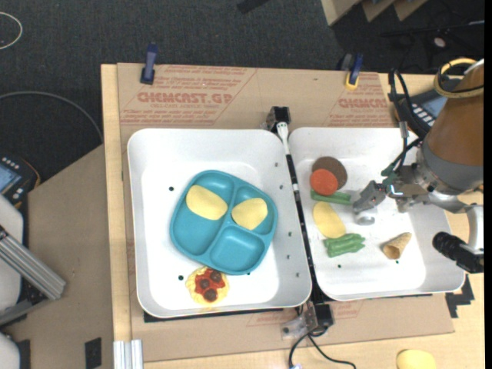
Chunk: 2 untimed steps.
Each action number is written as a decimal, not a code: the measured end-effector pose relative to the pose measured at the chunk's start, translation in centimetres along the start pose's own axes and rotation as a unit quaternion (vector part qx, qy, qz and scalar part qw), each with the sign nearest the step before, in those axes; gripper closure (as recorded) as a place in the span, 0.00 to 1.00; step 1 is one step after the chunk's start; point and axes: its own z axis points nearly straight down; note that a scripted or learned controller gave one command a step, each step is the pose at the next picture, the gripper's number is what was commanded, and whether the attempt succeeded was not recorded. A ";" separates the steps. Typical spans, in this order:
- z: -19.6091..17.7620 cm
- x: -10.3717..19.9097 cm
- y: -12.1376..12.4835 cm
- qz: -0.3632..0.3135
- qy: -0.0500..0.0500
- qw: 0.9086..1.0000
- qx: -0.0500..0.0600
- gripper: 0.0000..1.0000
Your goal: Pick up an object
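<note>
**A:** You're looking down on two white bins. The left bin (146, 206) bears a blue divided plate (223, 221) with two pale yellow pieces in its upper compartments – one at left (206, 202), one at right (250, 213). Just below the plate, on the bin floor, lies a small pizza slice toy (206, 285), touching the plate's lower rim or nearly so.

**B:** And the right bin (430, 271)?

**A:** That's where your arm is. The gripper (369, 200) hangs over the bin's middle, pointing left, with the grey wrist and orange band (461, 133) behind it at the right. Whether its fingers stand wide or narrow, I cannot tell – they read as one dark-grey blur, and nothing is seen between them.

**B:** What lies near it?

**A:** A green bean pod (330, 197) just left of the fingertips, close but whether touching I cannot tell. Above that, a red tomato (324, 180) against a brown round piece (332, 166). Below the pod, a yellow lemon-like piece (329, 221), then a green pepper (344, 244). A tan cone (397, 244) lies apart, lower right.
</note>
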 end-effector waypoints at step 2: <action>11.0 0.3 4.7 0.001 -0.004 1.000 -0.007 0.00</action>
